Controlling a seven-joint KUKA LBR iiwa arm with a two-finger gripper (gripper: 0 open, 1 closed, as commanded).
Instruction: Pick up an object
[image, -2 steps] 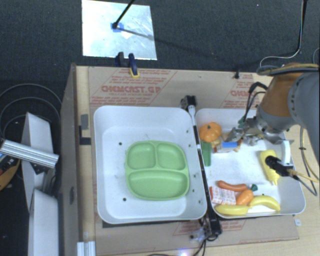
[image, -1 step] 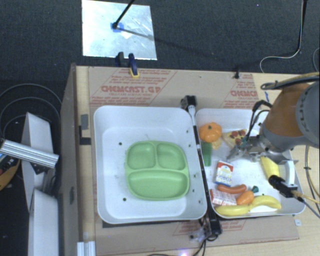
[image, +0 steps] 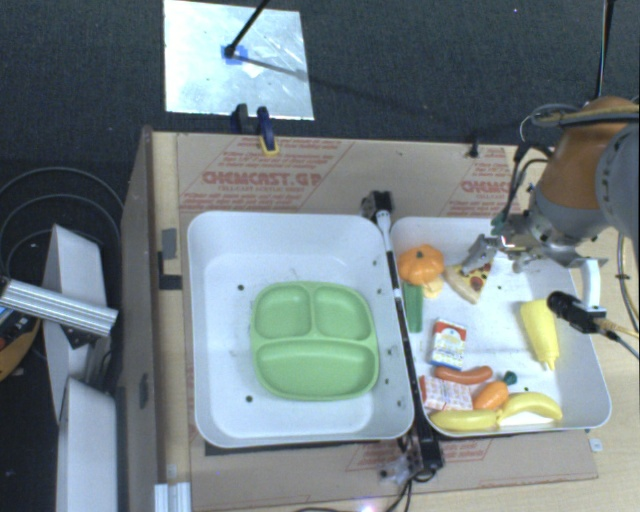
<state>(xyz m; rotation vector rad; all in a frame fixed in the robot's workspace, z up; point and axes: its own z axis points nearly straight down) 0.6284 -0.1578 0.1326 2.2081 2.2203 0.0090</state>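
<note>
Gripper (image: 487, 248) position: upper centre of the right bin (image: 600, 400), directly above the toy pizza slice (image: 472, 281); whether it is spread or pinching cannot be told from this view. The slice lies flat, just right of the orange pumpkin (image: 421, 265), and is judged light, rigid plastic with smooth, slippery faces. Recommended hold: across the narrow sides of the wedge, near the crust end. The green divided plate (image: 315, 338) occupies the left bin (image: 215, 250).

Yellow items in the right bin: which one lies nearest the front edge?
The banana, curved along the front wall of the right bin. The corn cob lies farther back, near the right side.
</note>
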